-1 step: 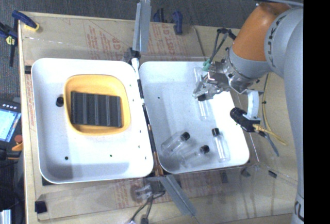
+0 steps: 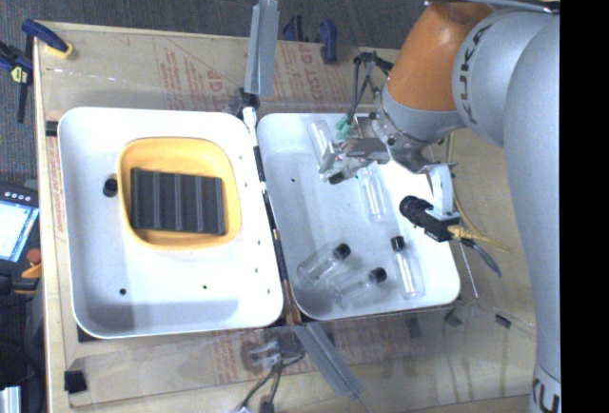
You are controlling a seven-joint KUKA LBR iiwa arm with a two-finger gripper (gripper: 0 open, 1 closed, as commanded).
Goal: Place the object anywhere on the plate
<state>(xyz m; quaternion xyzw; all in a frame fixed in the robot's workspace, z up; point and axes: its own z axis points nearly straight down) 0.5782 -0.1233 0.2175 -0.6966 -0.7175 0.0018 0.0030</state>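
arm [image 2: 495, 78]: we see it reach in from the right, grey with the orange band, hanging over the top of the right bin.
left bin [image 2: 86, 297]: white, shallow, holds the plate; bare floor around it, mostly at the bottom.
right bin [image 2: 295, 211]: white, holds the loose clear vials; its middle-left floor is open.
plate [image 2: 181, 154]: yellow, rounded-square, with a dark ribbed insert [image 2: 179, 202] at its middle. Well apart from the gripper, across the wall where the two bins meet.
gripper [image 2: 333, 162]: low over the upper part of the right bin, among the vials there. We cannot tell how the claw stands, nor whether anything sits in it.
vials: clear tubes with black caps; one [image 2: 373, 192] just beside the gripper, one [image 2: 406, 268] near the right wall, a cluster [image 2: 333, 268] at the bottom.
handling: we judge them light, stiff, smooth and slippery, prone to roll; likely breakable if glass. Best taken across the mid-body, square to the long axis.
clearance: we'd lift high enough to pass the shared bin walls; the plate's raised yellow rim needs clearing too.
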